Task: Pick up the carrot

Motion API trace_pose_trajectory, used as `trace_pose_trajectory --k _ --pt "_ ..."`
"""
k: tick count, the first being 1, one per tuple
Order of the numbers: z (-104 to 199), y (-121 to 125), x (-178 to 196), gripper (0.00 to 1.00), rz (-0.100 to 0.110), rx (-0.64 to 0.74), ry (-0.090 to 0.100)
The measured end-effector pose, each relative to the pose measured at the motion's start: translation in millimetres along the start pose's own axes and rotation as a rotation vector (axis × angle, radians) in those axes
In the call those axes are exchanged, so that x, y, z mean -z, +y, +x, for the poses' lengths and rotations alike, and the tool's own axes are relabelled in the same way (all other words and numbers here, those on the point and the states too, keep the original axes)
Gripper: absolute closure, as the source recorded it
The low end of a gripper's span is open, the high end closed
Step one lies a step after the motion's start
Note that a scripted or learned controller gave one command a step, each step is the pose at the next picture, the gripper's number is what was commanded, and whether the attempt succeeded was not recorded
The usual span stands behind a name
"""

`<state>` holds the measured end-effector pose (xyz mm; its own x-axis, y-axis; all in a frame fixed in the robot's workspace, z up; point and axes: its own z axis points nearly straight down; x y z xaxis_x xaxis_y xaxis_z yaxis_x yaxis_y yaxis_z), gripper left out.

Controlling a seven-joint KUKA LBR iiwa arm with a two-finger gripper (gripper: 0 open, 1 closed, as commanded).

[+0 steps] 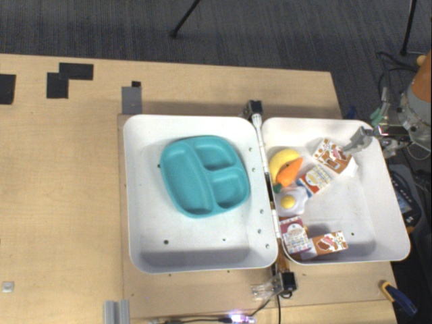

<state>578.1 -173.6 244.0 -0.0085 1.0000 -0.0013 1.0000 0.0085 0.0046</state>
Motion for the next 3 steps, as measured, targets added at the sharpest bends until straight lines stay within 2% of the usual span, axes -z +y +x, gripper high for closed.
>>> trace_pose_trajectory --k 1,2,3 --pt "73 -17 -101 0.00 0.008 -0.144 0.005" --pt "90 35 -145 0.00 -0.035 -0.285 -0.004" --pt "88 31 -147 0.00 -0.032 -0.599 0.001"
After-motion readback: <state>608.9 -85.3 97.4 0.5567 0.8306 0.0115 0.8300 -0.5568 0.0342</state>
